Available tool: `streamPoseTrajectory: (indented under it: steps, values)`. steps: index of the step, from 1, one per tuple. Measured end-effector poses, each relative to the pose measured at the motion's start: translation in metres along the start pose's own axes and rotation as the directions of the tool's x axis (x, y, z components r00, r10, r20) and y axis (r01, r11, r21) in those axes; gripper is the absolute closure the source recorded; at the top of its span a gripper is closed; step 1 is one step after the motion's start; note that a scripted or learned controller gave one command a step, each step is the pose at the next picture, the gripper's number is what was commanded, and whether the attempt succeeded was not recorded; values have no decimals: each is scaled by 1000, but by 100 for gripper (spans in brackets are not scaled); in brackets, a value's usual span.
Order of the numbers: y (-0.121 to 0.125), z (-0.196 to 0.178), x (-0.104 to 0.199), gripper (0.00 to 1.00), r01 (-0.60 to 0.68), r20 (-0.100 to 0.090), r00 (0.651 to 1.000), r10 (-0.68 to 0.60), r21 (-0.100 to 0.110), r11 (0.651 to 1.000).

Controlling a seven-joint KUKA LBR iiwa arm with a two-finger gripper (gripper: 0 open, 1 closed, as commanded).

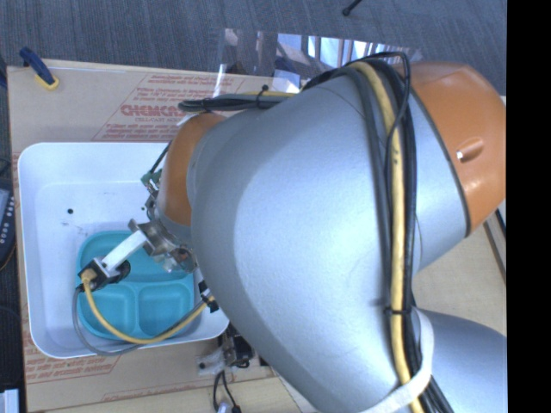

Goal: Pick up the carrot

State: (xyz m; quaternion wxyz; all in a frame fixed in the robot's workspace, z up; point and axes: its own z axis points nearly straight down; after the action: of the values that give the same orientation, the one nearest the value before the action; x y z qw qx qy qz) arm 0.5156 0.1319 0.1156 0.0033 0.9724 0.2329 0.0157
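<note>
Nearest the camera on the left, a teal divided tray point(159, 310) lies in the near part of the white bin point(39, 231), close against its near wall. The compartments that can be seen are bare teal plastic.

The gripper point(164, 246) hangs over the tray's far right corner, low over the bin. Whether it is spread or pressed together I cannot tell, because the wrist and the arm point(327, 248) cover it from above. Nothing can be seen held in it.

I also cannot tell where the carrot lies, or which way its long axis runs. The arm's bulk hides the right side of the bin and everything to the right of it. My guess is that the carrot sits somewhere under that cover, so the direction from the gripper to it remains an open question.

The bin's floor is smooth and white, with open room on its far left. Its walls would crowd any grasp made close to the tray.

Farther off, a cardboard sheet point(146, 114) with red print covers the worktop point(52, 377). A blue and yellow clamp point(39, 69) grips its far left corner, and grey floor point(129, 7) lies beyond.
</note>
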Motion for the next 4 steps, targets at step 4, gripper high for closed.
streamPoseTrajectory:
  steps: [4]
  values:
    - [40,-71,-45,100,595,24,803,-596,43,803]
